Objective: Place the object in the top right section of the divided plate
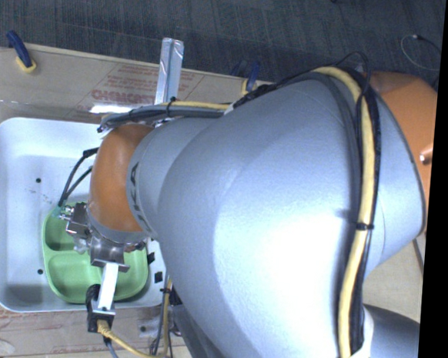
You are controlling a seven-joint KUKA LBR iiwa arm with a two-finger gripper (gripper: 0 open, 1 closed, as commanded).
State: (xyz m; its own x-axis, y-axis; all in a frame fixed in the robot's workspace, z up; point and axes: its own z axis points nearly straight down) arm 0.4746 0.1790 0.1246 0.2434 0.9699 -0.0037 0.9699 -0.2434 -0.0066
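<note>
My arm [283, 218] big, covers most of bench. Orange band [114, 177] hangs low over left white bin [10, 196]. Green divided plate [57, 258] sits in that bin, near front edge. My wrist right above plate. My claw hidden under wrist, so cannot tell its state. Object also hidden: cannot tell if I carry it or if it lies on plate. My guess: I am at plate now, at drop step. Cannot say job done.
</note>
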